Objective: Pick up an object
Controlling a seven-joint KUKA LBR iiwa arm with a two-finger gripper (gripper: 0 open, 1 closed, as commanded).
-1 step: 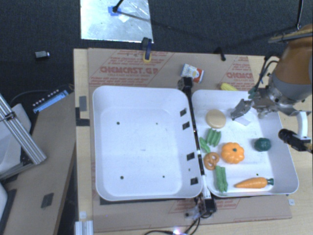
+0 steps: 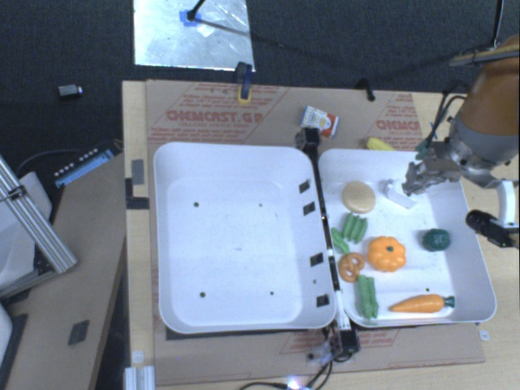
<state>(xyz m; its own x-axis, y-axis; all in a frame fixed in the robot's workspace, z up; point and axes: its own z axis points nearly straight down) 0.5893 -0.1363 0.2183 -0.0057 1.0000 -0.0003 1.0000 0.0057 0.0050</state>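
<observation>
**Two bins side by side, all items in the right one**

Left bin (image 2: 236, 242) sits at 9 o'clock of right bin (image 2: 467, 250), walls touching along the middle. In the right bin: pumpkin (image 2: 387, 253) near centre; bread roll (image 2: 358, 197) at its 11 o'clock; pea pods (image 2: 352, 228) between them; pretzel (image 2: 352, 266) at pumpkin's 8 o'clock; bean pod (image 2: 367, 296) at 7; carrot (image 2: 419, 303) at 5; round vegetable (image 2: 436, 239) at 3. Gripper (image 2: 411, 185) over a flat block (image 2: 399, 194) at 1 o'clock. Banana (image 2: 379, 145) on the far rim.
</observation>
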